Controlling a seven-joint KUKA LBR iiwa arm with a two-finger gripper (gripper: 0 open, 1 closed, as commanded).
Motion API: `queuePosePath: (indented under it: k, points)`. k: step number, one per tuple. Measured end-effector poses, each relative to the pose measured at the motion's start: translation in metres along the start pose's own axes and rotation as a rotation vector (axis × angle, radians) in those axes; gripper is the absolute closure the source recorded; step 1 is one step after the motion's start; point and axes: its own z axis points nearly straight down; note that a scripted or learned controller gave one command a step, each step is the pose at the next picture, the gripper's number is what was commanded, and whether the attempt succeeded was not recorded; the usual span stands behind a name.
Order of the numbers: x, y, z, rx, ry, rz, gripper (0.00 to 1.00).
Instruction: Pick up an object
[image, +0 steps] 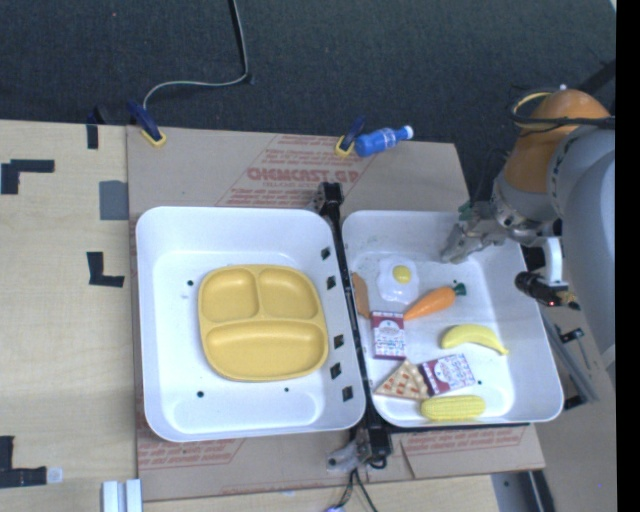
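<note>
**Camera view: gripper over right bin's far right corner, toys loose below**

Camera view shows the arm (585, 200) cut off at the right edge, so only its orange band and grey wrist can be made out. The gripper (461, 243) hangs small and blurred over the far right corner of the right bin (530, 400); nothing shows between its fingers, and how far apart they stand cannot be told.

On the cardboard (290, 175) under both bins, red print reads "CHEMCAST", with further letters too blurred to read. The carton (388, 335) near the bin's left wall and the packet (450, 374) toward its near edge carry red-and-white labels whose writing is too small to read.

The egg (398, 276) is pale against the white floor and hard to outline. The carrot (434, 302) lies just right of it, the banana (474, 340) nearer the right wall, the corn (453, 407) along the near edge, and the pizza slice (402, 382) beside the packet. A brown piece (360, 296) by the left wall is too unclear to name.

The left bin (160, 330) bears a yellow tray (263, 322). A blue clamp (380, 140) sits at the cardboard's far edge.
</note>
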Motion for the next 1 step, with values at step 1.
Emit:
queuePosePath:
  k: [1]
  points:
    - [0.0463,0.0001,0.0015,0.0,0.002,-0.001,0.0]
